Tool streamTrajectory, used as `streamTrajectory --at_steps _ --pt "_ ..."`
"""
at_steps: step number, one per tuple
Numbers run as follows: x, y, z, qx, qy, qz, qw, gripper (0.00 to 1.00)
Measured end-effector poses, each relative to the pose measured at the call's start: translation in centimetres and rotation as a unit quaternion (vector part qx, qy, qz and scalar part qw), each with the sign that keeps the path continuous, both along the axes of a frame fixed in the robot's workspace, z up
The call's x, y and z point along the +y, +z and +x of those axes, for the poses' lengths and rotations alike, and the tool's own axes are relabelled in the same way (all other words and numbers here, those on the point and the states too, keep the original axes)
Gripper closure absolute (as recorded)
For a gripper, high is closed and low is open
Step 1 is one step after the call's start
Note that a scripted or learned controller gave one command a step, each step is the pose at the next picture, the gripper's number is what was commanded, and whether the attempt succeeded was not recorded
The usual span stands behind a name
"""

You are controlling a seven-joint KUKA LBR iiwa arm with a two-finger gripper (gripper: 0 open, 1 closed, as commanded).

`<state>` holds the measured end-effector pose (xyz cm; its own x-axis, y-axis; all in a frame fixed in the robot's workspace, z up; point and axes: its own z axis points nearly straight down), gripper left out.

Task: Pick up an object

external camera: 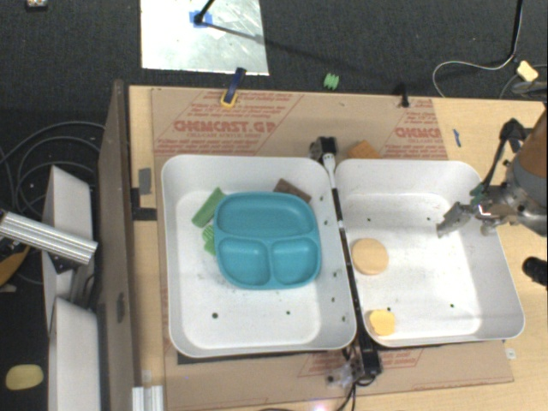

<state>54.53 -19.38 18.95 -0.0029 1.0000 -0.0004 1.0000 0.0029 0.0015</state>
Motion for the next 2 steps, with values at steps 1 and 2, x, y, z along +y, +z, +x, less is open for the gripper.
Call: streamTrajectory --at_steps 1,2 --pt "5.7 -5.1 4.1 0.0 0.004 0.0012 1.0 0.0" --pt "10.3 -10.3 1.7 -0.005 0.001 -0.0011 1.0 0.0"
